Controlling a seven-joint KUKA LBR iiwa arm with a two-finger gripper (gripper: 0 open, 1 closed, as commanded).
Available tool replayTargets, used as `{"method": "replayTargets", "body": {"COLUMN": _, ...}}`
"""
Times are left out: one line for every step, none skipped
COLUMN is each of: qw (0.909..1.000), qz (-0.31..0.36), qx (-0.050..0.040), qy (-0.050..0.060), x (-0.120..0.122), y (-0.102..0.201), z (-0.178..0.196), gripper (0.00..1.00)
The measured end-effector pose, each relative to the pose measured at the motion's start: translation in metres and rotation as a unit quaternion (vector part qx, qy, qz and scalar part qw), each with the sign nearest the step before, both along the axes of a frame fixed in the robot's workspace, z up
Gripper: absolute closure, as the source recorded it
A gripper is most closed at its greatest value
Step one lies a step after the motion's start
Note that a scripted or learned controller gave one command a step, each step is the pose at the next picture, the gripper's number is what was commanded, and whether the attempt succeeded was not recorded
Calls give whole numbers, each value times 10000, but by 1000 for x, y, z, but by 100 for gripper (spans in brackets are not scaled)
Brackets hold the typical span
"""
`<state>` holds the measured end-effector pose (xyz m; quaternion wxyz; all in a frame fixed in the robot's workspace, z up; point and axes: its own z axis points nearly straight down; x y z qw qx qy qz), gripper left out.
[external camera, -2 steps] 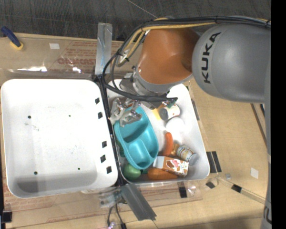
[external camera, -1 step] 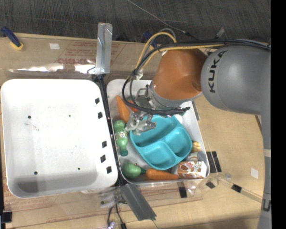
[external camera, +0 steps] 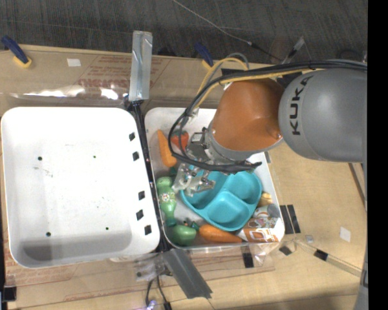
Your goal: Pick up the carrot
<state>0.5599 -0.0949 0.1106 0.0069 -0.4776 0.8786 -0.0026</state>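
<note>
Orange, tapered carrot (external camera: 220, 234) lies in the right bin (external camera: 156, 118) (gripper (external camera: 193, 181) state unclear).

two white bins (external camera: 64, 186), two carrots (external camera: 165, 148), one blue bowl (external camera: 229, 199)

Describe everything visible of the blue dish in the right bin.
The blue dish is a teal, plastic-looking bowl with a rounded rim and an inner ridge dividing it into compartments. It sits tilted in the right bin, resting on other items. The gripper hangs at its upper left rim, the arm covering its top edge. A carrot lies along its lower edge, with green toy vegetables at its lower left.
</note>
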Motion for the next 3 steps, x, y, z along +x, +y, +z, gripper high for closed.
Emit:
{"method": "replayTargets", "body": {"qw": 9974, "qz": 714, "qx": 48, "qy": 46, "x": -47, "y": 2, "z": 21, "gripper": 100}}
{"method": "replayTargets", "body": {"qw": 9978, "qz": 660, "qx": -1, "qy": 62, "x": -48, "y": -7, "z": 20, "gripper": 0}}
{"method": "replayTargets", "body": {"qw": 9887, "qz": 1499, "qx": -46, "qy": 35, "x": 25, "y": -26, "z": -11, "gripper": 0}}
